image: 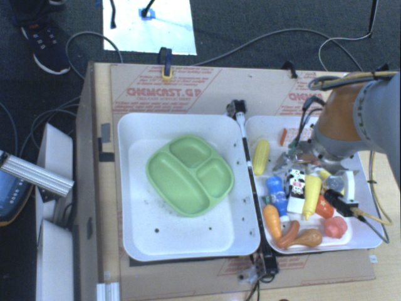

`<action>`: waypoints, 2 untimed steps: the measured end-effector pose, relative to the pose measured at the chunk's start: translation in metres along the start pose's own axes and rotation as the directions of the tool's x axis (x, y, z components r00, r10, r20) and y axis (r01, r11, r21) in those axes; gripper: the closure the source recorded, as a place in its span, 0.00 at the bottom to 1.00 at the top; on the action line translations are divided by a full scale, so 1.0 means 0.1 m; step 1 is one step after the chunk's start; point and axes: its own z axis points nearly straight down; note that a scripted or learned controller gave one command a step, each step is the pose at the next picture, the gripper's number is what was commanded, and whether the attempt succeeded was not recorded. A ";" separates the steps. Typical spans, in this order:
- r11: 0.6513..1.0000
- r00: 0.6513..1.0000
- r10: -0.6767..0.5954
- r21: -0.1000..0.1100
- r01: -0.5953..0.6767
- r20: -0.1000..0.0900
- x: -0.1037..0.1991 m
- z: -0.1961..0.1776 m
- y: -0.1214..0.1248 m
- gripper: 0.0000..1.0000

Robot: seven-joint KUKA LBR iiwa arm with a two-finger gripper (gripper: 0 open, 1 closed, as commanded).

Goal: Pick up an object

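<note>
Several toys crowd the right bin (pixel 369 243) — corn (pixel 260 155), blue bottle (pixel 276 192), yellow bottle (pixel 311 198). The gripper (pixel 296 160) hangs low among them (its state I cannot tell) — seemingly mid-reach; next comes closing on one piece.

Bright, even light from above. Strong white glare on the shiny sheet (pixel 150 17) on the floor at the top. Soft, faint shadows under the green plate (pixel 190 175). Dark floor around the worktop (pixel 207 86). A bit grainy and soft all over; small toys blurry.
</note>
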 end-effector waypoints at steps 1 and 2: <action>1.000 1.000 0.001 -0.002 -0.001 0.001 -0.46 -0.01 -0.31 0.00; 1.000 1.000 -0.002 -0.004 0.002 0.000 0.22 -0.11 0.51 0.00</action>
